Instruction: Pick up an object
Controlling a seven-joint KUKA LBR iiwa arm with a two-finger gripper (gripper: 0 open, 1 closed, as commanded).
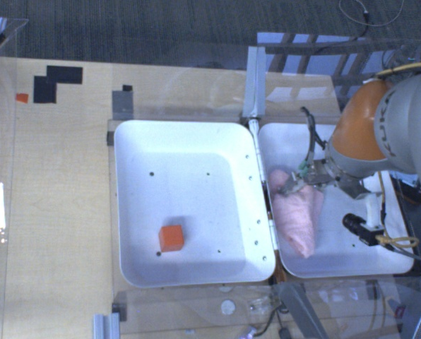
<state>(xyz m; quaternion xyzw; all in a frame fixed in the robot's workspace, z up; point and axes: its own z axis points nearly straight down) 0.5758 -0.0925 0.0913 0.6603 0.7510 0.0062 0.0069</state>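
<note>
A pink soft object (297, 216) lies lengthwise in the right bin (338, 260), close to its left wall. My gripper (302, 180) is low over the upper end of that pink object, touching or nearly touching it; the arm's wrist hides the contact. The grey arm with its orange band (357, 131) reaches in from the right. An orange cube (172, 238) sits alone in the left bin (196, 147), toward its front left.
The divider between the two bins (263, 189) runs just left of the pink object. A black fitting with a yellow cable (366, 232) hangs over the right bin's front right. Black tape marks (54, 82) lie on the bench at far left.
</note>
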